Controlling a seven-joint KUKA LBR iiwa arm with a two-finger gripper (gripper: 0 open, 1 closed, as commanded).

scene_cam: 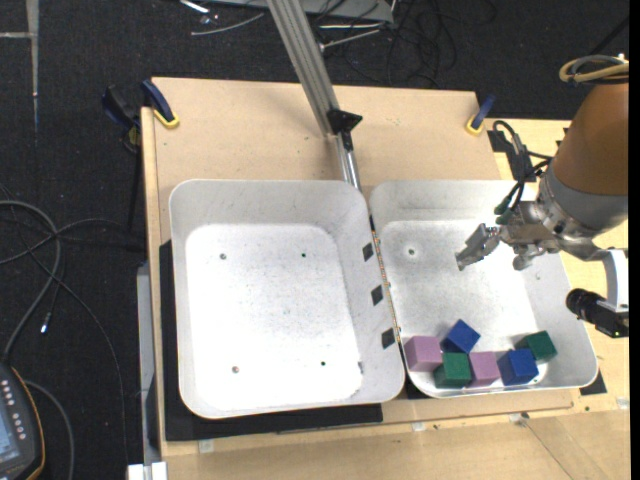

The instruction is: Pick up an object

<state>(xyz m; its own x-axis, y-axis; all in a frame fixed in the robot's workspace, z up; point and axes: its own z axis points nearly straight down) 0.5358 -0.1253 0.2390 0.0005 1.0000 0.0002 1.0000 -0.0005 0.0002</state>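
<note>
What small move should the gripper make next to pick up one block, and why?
Probably move the gripper toward the near edge of the right bin and then lower it. It hangs above bare bin floor, while all the blocks crowd along the near wall. The blue block at the top of the cluster looks easiest to reach.

There are no words, numbers, labels or signs to read here. The two white bins (270, 298) are plain, with only tiny dark specks on them. The little blocks (480, 358) at the near right show just flat colors and no writing. The wooden bench (250, 128) has no marks to read
</note>
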